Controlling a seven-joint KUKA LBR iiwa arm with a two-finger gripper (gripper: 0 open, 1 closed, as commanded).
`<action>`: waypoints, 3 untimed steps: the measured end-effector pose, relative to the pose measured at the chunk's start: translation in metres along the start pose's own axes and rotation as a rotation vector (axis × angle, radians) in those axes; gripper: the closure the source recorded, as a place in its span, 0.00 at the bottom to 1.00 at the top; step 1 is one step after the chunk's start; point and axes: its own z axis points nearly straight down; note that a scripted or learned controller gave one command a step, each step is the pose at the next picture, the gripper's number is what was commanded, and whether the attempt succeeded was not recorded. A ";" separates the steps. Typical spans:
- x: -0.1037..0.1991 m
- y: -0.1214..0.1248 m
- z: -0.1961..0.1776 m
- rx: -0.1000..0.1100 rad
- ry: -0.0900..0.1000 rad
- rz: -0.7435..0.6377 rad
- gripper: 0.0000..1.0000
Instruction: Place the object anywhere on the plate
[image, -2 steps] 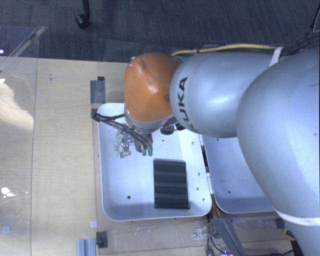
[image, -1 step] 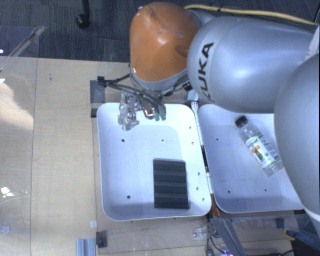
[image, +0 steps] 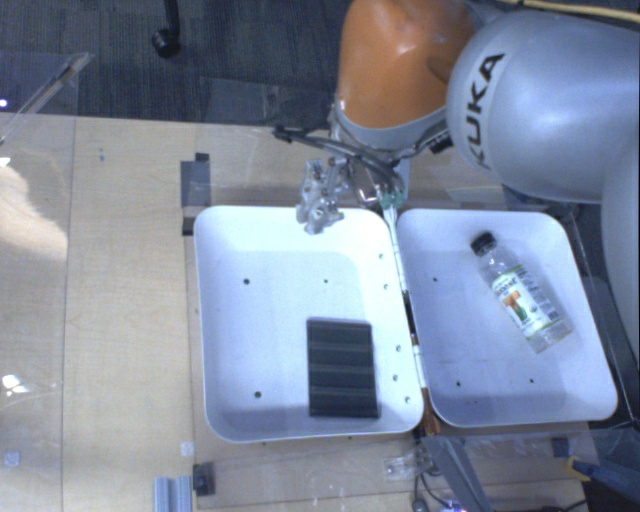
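So your bottle (image: 519, 294) is lying on its side in the right bin (image: 440, 360), up in the far half, tilted so the black cap points toward the far-left and the base toward the near-right. It's a clear plastic one with a label that has some green and orange on it, and nothing is touching it.

The thing that looks like your plate is the dark ribbed rectangular slab (image: 342, 367), lying flat in the left bin (image: 230, 330), toward the near edge and a bit right of middle. It's well apart from the bottle, with the walls where the two bins meet between them.

Your gripper (image: 322, 208) is hanging over the far rim of the left bin, close to its far-right corner, well away from both the bottle and the slab. It's a small blurry metallic bit from this angle, and I honestly can't tell whether the jaws are open or closed. I see nothing held in them.

Above it you've got the orange band and big grey arm (image: 550, 100) coming in from the top right, over the light wooden worktop (image: 110, 330).
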 end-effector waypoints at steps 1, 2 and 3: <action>-0.002 0.001 -0.012 -0.004 -0.009 0.002 1.00; -0.035 0.044 0.022 -0.002 0.002 -0.037 1.00; -0.034 0.038 -0.037 -0.002 0.000 -0.235 1.00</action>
